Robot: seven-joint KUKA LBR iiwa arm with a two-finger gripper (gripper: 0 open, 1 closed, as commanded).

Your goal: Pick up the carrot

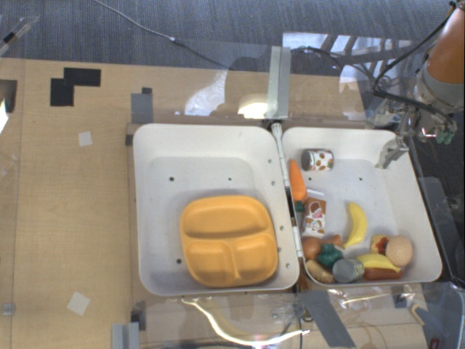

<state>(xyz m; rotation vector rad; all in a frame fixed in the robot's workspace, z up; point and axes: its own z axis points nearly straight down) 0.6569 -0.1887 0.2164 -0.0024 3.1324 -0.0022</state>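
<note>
Where bins meet, slim orange carrot [297,181] lies lengthwise

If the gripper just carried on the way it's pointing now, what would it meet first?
The gripper points down at the right bin's far right corner. It would probably meet bare bin floor first, though depth is unclear. The carrot lies off that line, against the left wall.

camera view: fixed overhead | slanted down | covers both bins [145,195] | arm [443,57] enters right

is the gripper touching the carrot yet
Apart. The camera view shows the gripper at the right bin's far right corner, with bare white floor between it and the carrot along the left wall.
</note>
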